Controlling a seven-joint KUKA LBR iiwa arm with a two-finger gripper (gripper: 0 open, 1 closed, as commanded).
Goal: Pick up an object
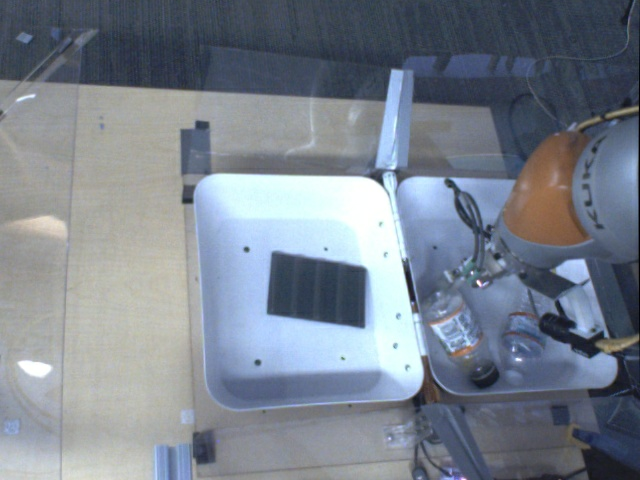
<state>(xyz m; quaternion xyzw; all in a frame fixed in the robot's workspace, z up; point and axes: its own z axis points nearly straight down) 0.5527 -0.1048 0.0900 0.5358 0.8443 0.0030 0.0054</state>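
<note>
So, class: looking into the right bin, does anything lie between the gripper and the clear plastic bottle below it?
Nothing visible does. The gripper hangs in the right bin, just above and beside the clear plastic bottle, with bare bin floor between them. A second clear bottle lies off to the side.

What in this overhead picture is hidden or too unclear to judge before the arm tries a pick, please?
- Gripper: in the camera view, cables and glare obscure its fingers.
- Clear bottle: its label print is too small to read.
- Second clear object: transparent, shape uncertain.
- Right bin: the arm covers its far right part.
</note>
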